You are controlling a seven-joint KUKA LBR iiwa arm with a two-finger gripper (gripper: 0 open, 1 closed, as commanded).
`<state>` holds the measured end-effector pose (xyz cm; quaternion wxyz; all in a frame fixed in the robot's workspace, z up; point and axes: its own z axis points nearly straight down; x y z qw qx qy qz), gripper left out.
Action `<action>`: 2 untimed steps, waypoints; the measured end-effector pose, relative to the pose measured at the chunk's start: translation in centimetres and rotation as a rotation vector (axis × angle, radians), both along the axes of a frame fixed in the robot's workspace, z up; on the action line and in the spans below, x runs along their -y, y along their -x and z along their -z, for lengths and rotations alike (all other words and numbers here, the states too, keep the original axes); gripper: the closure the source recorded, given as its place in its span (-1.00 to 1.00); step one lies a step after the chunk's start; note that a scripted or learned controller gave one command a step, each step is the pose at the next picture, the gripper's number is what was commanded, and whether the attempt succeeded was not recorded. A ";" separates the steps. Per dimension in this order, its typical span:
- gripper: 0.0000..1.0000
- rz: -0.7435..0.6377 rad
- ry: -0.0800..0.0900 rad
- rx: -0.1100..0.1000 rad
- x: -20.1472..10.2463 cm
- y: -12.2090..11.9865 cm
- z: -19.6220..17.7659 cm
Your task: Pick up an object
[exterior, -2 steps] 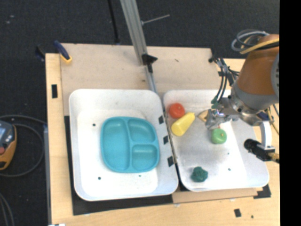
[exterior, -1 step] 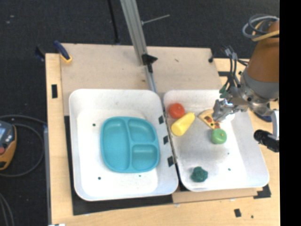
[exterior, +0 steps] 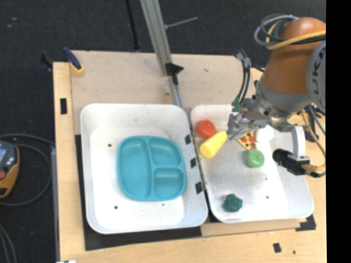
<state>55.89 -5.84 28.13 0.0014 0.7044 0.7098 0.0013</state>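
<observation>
One smooth yellow cylinder [exterior: 213,144] (glossy plastic)

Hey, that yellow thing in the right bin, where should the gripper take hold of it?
Probably across the middle of the yellow piece, from straight above. It lies tilted, its upper end close to the gripper, so the fingers should close across its narrow width, clear of the orange ball.

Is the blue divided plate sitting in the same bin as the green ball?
No, the blue divided plate lies in the left bin, the green ball in the right bin.
</observation>
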 end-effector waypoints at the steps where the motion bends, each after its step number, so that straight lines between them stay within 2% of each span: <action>1: 1.00 0.002 0.000 -0.004 -4.7 -0.7 1.9; 2: 1.00 0.001 -0.001 -0.002 -9.3 -1.7 1.6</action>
